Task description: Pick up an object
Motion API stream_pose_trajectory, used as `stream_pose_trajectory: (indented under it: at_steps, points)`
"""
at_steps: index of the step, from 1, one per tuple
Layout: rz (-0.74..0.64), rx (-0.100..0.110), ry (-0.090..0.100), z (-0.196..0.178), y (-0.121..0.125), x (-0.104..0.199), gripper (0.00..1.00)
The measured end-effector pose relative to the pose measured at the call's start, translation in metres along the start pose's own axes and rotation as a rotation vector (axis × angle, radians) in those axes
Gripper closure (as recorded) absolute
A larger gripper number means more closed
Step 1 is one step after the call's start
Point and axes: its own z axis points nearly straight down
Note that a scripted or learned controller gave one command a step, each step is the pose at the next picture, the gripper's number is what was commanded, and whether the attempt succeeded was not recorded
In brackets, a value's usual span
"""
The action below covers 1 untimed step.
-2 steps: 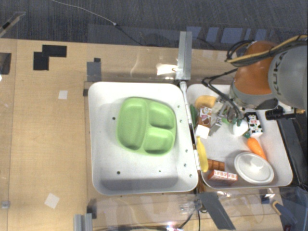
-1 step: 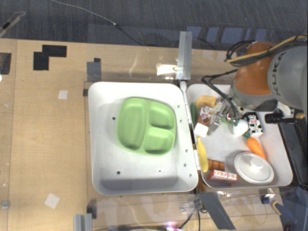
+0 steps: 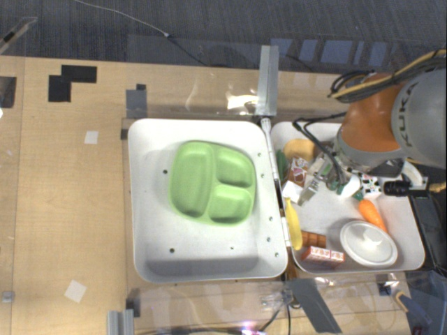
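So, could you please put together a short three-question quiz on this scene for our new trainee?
1. True or false: the green divided plate lies in the left bin.
2. Which lies nearest the white bowl? A) carrot B) green divided plate C) bread roll
3. Fill in: the gripper hangs over the ____ bin.

Key: 1 true; 2 A; 3 right.

A green divided tray (image 3: 211,181) lies in the left white bin (image 3: 150,208).
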Motion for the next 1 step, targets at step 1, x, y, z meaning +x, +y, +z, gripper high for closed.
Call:
stream_pose_trajectory:
  at_steps: [1]
  points:
    - [-0.083, 0.010, 0.030, 0.0024, 0.0152, -0.0652, 0.00]
